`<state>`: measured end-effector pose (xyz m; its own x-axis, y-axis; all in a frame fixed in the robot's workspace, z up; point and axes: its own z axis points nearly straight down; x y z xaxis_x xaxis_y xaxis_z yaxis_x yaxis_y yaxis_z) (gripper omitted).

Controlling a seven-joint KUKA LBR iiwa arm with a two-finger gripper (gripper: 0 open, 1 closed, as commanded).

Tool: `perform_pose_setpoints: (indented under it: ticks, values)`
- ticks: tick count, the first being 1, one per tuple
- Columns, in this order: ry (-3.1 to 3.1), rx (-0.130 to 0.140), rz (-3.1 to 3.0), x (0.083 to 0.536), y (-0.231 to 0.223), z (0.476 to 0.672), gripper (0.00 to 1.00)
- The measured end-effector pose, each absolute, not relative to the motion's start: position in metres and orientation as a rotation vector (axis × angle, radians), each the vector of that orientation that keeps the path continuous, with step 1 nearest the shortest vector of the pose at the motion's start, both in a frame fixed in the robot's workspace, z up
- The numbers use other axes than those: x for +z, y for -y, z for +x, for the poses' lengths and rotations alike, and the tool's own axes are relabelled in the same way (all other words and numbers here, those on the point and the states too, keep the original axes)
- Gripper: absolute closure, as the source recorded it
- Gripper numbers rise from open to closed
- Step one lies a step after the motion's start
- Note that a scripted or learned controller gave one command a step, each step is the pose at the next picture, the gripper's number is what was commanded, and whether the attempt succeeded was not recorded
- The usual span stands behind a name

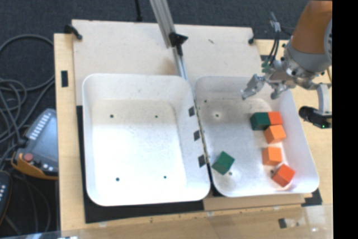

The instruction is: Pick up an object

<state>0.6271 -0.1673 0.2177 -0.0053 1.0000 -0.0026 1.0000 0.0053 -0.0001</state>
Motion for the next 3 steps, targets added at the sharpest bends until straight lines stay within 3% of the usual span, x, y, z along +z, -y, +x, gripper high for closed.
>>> perform_pose_setpoints:
  ticks: [1,2,3]
  values:
    - [-2.213,0.015,2.201,0.129,0.209,0.614,0.00]
    - [-2.211,0.013,2.200,0.122,0.213,0.603,0.00]
    - [-2.209,0.025,2.202,0.134,0.211,0.605,1.00]
